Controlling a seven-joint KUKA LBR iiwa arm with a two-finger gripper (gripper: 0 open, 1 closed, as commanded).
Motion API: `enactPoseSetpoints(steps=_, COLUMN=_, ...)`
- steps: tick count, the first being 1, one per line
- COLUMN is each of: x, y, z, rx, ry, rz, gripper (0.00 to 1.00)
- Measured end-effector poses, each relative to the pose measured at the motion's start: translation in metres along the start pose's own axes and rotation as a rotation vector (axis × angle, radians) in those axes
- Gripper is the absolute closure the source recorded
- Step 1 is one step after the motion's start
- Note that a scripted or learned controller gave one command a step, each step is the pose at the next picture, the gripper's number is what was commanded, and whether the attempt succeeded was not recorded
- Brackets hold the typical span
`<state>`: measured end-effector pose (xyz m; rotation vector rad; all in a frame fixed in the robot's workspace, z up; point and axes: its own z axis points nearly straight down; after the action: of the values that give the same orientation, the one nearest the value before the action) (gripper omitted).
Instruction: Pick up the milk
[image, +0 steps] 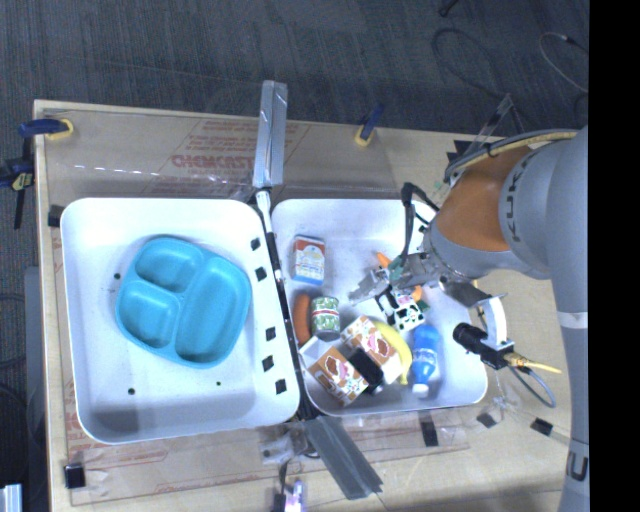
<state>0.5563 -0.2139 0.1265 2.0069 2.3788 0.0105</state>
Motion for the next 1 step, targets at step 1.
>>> enactPoseSetpoints(steps=1, x=-0.0024, y=-0.005, z=0.0178, rx=-0.007, ry=-0.008, rz=-0.124, gripper=0.0)
